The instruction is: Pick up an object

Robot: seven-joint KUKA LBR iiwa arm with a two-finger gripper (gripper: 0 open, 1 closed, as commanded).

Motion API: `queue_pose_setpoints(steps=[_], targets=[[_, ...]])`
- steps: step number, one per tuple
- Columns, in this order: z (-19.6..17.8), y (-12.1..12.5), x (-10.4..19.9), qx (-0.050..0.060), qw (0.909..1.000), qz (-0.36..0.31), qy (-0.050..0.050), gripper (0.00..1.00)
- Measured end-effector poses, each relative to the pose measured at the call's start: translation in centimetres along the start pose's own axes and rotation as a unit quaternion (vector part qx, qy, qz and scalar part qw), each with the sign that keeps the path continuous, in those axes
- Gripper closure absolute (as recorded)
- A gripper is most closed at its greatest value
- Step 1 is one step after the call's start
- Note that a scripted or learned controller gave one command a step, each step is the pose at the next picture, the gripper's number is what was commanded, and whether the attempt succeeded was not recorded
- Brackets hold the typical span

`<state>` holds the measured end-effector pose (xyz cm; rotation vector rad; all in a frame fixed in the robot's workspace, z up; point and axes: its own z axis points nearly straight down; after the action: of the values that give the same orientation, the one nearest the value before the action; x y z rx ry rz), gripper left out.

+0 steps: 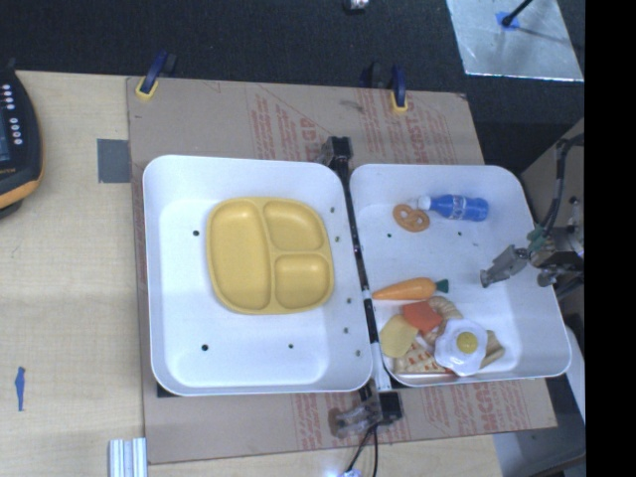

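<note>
The right bin (537, 338) holds several toy foods. An orange carrot (405, 288) lies near its left wall. A blue bottle (457, 207) and a brown pretzel (410, 217) lie at the back. At the front are a fried egg (463, 344), a red piece (422, 315) and a yellow piece (397, 337). My gripper (523, 270) hangs over the right side of this bin, open, with nothing between its fingers. It is to the right of the carrot and behind the egg.
The left bin (174, 346) holds a yellow divided plate (268, 254). Both bins rest on a cardboard sheet (248, 117) clamped at the back. A black and orange pendant (15, 137) lies at the bench's left edge.
</note>
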<state>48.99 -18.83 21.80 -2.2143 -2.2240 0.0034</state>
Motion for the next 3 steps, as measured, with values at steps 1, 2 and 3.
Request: queue_pose_setpoints(steps=[1, 2, 3], targets=[[12.0, 3.9, 7.5, -0.002, 1.0, -0.003, 0.001, 0.0], [10.0, 4.3, 7.0, -0.01, 0.9999, 0.0, -0.002, 1.0], [10.2, 4.2, 7.0, -0.008, 1.0, 0.0, -0.001, 0.0]])
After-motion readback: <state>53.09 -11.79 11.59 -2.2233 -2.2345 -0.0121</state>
